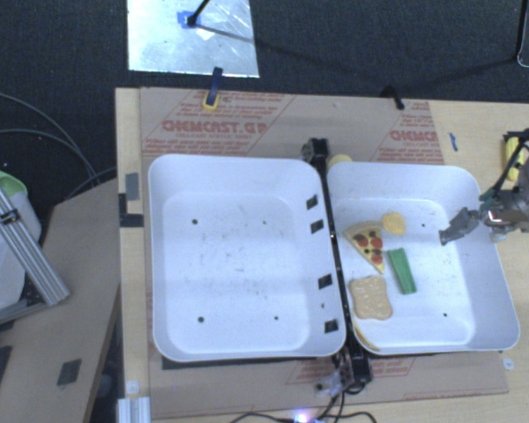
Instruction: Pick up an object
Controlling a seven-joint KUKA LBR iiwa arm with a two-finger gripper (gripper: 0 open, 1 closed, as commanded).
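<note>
Two white bins, the left bin (234, 254) beside the right bin (450, 315), which holds a toast slice (371, 297), pizza slice (368, 243), green block (402, 270) and yellow round piece (393, 224); gripper (454, 228) above its right side, grasping nothing visible.

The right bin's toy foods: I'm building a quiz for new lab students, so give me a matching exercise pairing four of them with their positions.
Things:
1. pizza slice
2. green block
3. yellow round piece
4. bread slice

Positions:
A. nearest the bin's front edge
B. farthest back of the four
C. closest to the divider between bins
D. just right of the pizza slice

Pairs: 1-C, 2-D, 3-B, 4-A
</note>
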